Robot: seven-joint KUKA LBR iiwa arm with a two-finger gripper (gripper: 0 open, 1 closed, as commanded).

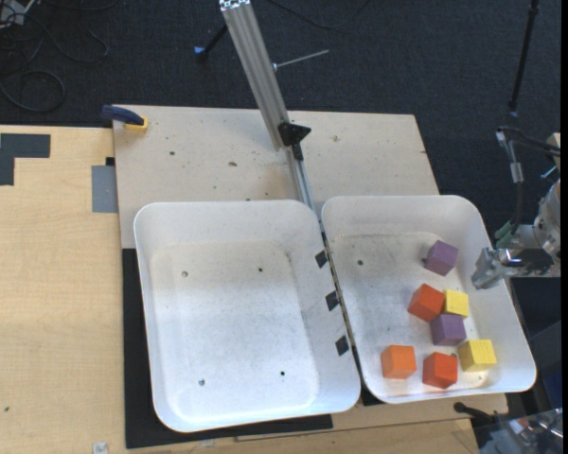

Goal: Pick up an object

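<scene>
Blocks lying loose in the right bin (402,214)

Seven small cubes are sitting clustered at its right: purple block (442,256), orange-red block (426,303), yellow block (457,303), a second purple, orange, red, yellow. The jaws (487,269) are hanging at the bin's right rim; whether they are open I cannot tell.

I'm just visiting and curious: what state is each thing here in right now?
pincer: at the right bin's right rim, holding nothing visible
right bin: holds seven blocks
purple block: lying apart from the others
left bin: sitting flat beside the right bin
</scene>
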